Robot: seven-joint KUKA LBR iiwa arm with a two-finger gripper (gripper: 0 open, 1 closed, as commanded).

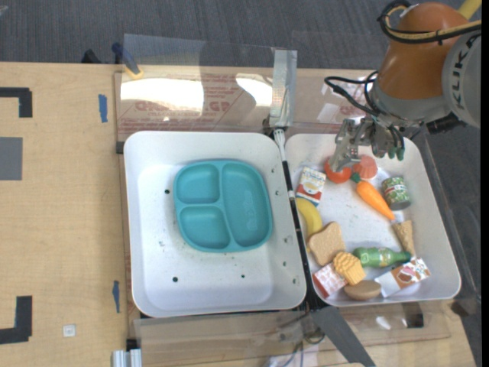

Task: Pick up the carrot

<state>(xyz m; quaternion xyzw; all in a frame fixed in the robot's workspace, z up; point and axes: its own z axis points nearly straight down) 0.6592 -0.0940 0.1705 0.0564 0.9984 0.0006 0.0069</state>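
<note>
The carrot [374, 196] lies in the right bin [441, 235], in its upper middle part, pointing down and to the right with its green stub end toward the upper left. Just above that stub end sits a red tomato-like piece [337, 170] and a pinkish-red piece [367, 167], and the claw [353, 148] hangs over those two — close to the carrot's top end but not on it. Whether the claw is apart or together cannot be told from this slant; nothing shows clearly between its tips.

The arm [416, 52] comes in from the upper right, its orange band above the wrist.

Around the carrot: a small green can [396, 192] just to its right, a small white carton [310, 183] to the left near the bin's wall, and a banana [309, 214] below that carton. Lower down lie a slice of bread [327, 241], a yellow corn piece [348, 266], a green bottle [380, 258], a cone-like piece [404, 235] near the carrot's tip, a brown bun-like piece [362, 290] and two red-and-white packets [328, 280] [409, 274].

The left bin [145, 228] holds a teal divided plate [224, 204]. Both bins sit on the counter [53, 205] — a tan surface with black and blue tape marks
</note>
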